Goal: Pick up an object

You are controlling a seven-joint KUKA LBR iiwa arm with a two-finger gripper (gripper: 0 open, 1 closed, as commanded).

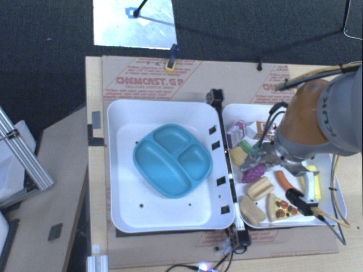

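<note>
The worktop (142, 72) is a pale board printed with red lettering, set on dark carpet; a shiny metal sheet (134, 15) lies on the carpet beyond it, and a lower tan table (51, 169) stands at the left. Two shallow white bins sit side by side on the board; the left bin (125, 208) carries a blue sectioned plate (172, 160) lying flat near its middle; the right bin (323, 217) carries a crowd of toy foods.

The arm (317, 118), grey with an orange band, comes in from the right and covers the upper right part of the right bin; the tool (262, 153) is low over the left half of that bin; whether it is open or closed I cannot tell, for the wrist hides it. Just below and left of the tool lies a purple grape bunch (253, 171), touching or nearly touching it; a green piece (245, 147) and a yellowish piece (237, 157) lie just beside it to the left; a pink packet (236, 132) is above them; a bread roll (260, 187), a sausage (283, 180), a banana (312, 185), a pizza slice (282, 207) and a tan bun (252, 209) lie toward the near edge.

The foods stand close together, several touching; the divider between the bins runs just left of the tool; bare floor shows around the plate on every side of the left bin.
</note>
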